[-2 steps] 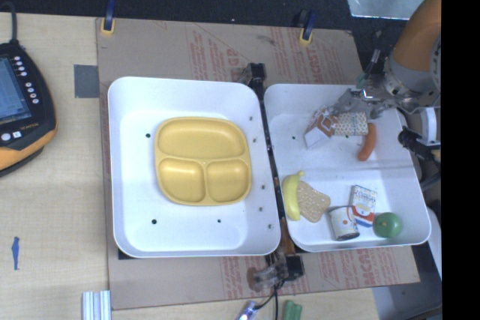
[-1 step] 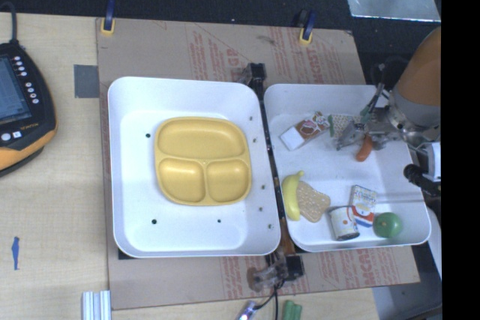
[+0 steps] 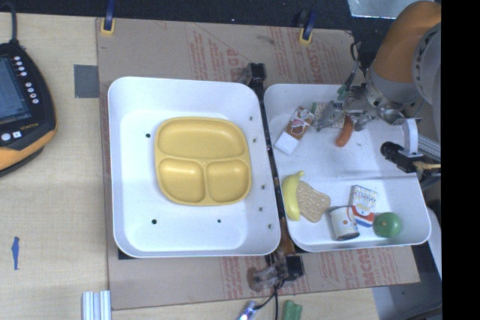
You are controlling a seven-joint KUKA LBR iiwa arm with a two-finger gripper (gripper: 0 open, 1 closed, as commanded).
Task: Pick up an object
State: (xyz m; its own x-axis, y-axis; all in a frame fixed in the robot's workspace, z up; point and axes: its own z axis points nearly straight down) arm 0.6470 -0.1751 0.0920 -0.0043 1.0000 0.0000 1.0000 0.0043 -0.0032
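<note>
End effector, finger state unclear, hangs by right bin's far edge near hotdog.

From my remote console: the arm I run shows a rounded orange band above the wrist, glossy and dome-like, joined to smooth pale grey casing at the frame's edge. Below the band sits a darker metallic wrist block, silver and grey, with thin black cables looping along its upper side. The gripper is a cluster of small grey and black metal parts, with a speck of green on its upper edge. A white bracket and a black cylindrical fitting project beneath the wrist. Screws and markings are too small for me to make out.
</note>
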